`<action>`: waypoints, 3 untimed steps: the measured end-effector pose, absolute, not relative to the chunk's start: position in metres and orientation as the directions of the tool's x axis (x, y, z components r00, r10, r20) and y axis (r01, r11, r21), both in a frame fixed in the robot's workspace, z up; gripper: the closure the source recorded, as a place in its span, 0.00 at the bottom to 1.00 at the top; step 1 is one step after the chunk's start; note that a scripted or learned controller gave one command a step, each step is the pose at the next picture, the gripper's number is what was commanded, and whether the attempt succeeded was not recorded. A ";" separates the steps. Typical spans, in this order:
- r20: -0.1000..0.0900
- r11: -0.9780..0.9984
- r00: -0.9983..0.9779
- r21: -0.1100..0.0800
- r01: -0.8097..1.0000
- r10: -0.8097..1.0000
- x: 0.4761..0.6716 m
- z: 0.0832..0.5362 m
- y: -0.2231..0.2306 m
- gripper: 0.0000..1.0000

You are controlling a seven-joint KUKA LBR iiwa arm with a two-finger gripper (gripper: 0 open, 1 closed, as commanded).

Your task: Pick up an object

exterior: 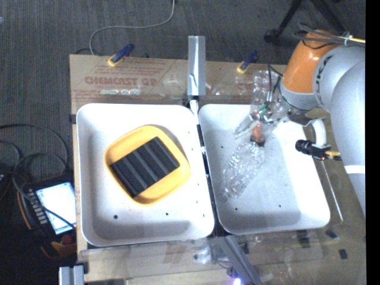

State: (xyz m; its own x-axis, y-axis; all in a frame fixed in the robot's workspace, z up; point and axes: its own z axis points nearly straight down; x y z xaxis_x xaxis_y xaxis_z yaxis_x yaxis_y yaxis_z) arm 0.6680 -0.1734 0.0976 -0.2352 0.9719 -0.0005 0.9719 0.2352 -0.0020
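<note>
- While the arm (pixel 341 82) reaches in from the right, where's the gripper (pixel 259 123)?
- Over the back of the right bin (pixel 297 209), near its middle. Orange band (pixel 300 64) sits just behind it, over the bin's back rim.
- Open or closed?
- Can't tell. Clear parts, glare, all blurred together.
- Holding anything?
- Nothing I can see gripped.
- Target?
- Bottle (pixel 240 168), clear, crumpled, lying on its side in the right bin. It runs at a slant, from the front-left part of the bin up toward the gripper.
- Touching the gripper?
- Upper end is right under it. Contact or a gap, can't say. There's a small reddish spot (pixel 257 138) there; maybe a cap, too small to tell.
- Left bin (pixel 98 218)?
- Yellow tray (pixel 122 150), rounded corners, turned at an angle, about mid-bin. A black ribbed slab (pixel 145 166) lies in it.
- Near the bottle?
- No, well apart. The bins' walls stand between them.
- Bins themselves?
- White, shallow, side by side, touching along the middle, on the desk (pixel 119 79).
- Anything else on the desk?
- Two blue clamps at the back edge, one left (pixel 120 53), one right (pixel 248 60). A grey bar (pixel 196 64) stands upright behind the seam between the bins.
- Floor?
- Dark carpet, cables, a lit screen (pixel 56 203) at the left.
</note>
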 end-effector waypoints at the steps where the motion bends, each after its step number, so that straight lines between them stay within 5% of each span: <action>1: 0.001 0.235 -0.235 -0.002 0.972 0.972 0.668 0.107 -0.173 1.00; 2: 0.001 0.220 -0.220 0.000 0.976 0.976 0.669 0.174 -0.145 1.00; 3: 0.002 0.078 -0.078 -0.003 0.997 0.997 0.621 0.143 -0.163 1.00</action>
State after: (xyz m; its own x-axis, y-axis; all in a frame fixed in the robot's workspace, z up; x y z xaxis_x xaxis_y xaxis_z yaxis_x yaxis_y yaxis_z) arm 0.6214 -0.1631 0.1427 -0.0781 0.9969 0.0023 0.9969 0.0781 -0.0030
